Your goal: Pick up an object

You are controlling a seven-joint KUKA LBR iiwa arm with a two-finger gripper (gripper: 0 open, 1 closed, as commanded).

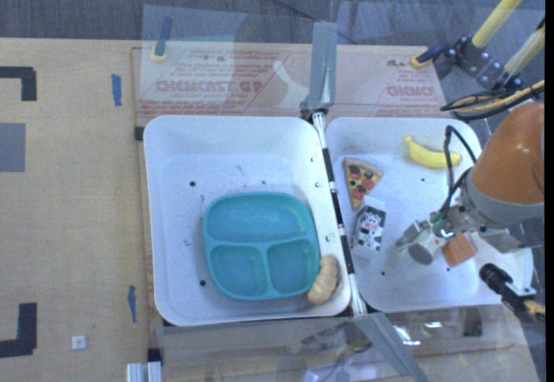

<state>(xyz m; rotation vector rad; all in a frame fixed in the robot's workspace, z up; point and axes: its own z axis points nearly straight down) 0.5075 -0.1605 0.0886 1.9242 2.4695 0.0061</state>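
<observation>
The gripper [421, 242] hangs low over the right bin [407, 289], its metallic fingers [409, 237] reaching toward the left, but they are too small and blurred here to tell how they stand, and nothing can be seen between them, so no object should be counted as held. Just to the right of the fingertips lies a small orange block [460, 251], partly tucked under the wrist; it is the closest candidate for a pick, though whether the tool touches it cannot be made out. A little further left on the same bin floor sits a small white carton with dark markings [370, 229], and beyond it, toward the far side, a toy pizza slice [361, 178] lies flat by the divider. A toy banana [430, 154] rests near the far wall, well apart from the gripper. Above the tool rises the arm's orange band [518, 159], coming in from the right, which is probably why the tool works this bin's near right part. The left bin [173, 155] holds a teal divided plate [260, 243] lying flat, with a tan bread-like piece [325, 280] touching its near right corner against the bin wall. Judging from this, the pick is not yet done.
</observation>
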